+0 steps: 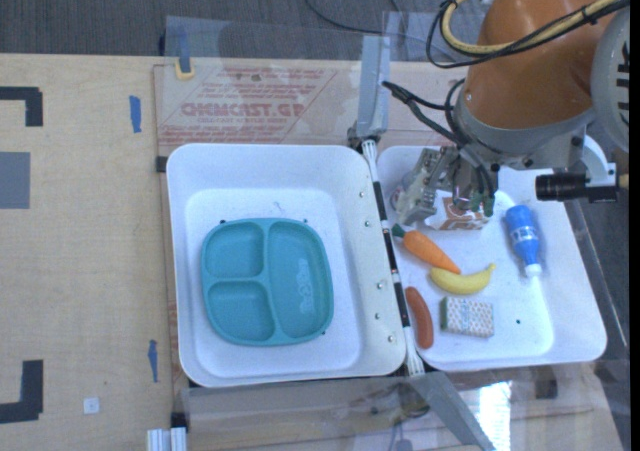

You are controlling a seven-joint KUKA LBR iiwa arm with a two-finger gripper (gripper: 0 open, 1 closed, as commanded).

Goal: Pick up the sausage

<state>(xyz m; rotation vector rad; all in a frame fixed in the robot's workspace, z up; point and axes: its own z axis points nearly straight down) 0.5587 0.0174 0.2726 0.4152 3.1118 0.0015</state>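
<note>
sausage (420,317) lies beside a small box (469,317), below banana (463,279).

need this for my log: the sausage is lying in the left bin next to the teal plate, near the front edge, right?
Not quite. The camera view shows the sausage in the right bin, against its left wall near the front edge, beside a small patterned packet. The teal plate sits in the left bin.

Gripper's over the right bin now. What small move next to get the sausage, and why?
Probably shift the gripper toward the bin's near-left corner: the sausage lies there along the left wall, beyond the carrot and banana, while the gripper hovers at the far end.
</note>
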